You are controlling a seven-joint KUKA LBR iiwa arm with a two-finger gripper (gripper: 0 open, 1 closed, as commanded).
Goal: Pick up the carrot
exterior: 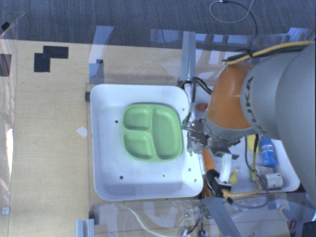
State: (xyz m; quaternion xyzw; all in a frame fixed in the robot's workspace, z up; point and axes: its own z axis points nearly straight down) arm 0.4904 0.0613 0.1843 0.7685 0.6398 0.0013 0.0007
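The carrot (208, 161) is a slim orange piece lying at the left edge of the right bin (291, 184), by the wall between the two bins. My gripper (196, 136) hangs just above and to the left of the carrot's upper end, under the orange wrist band. The arm's grey body covers most of the right bin.
The left bin (106, 181) holds a green divided plate (151, 132). In the right bin lie a blue bottle (267, 152), a white piece (225, 167), a small yellow item (233, 176), a black object (213, 179) and a labelled can (271, 180). Cables run along the front edge.
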